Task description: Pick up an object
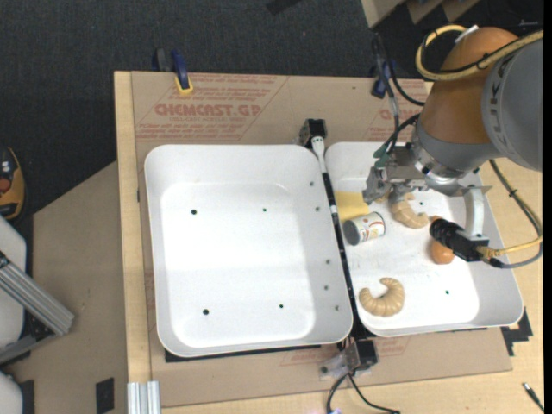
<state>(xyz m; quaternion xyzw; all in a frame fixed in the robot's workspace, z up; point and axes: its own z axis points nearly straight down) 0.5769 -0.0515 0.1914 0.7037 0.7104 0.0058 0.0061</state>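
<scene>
Two shallow white bins stand here, the left bin (233, 248) and the right bin (435, 313). There are two croissants, the near croissant (382, 297) and the far croissant (410, 216). There is one yellow block (349, 203), one small white can (365, 229) and one orange ball (442, 254).

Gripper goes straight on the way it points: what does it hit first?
The gripper would likely meet the yellow block in the right bin, or bare floor beside it; depth is unclear.
</scene>
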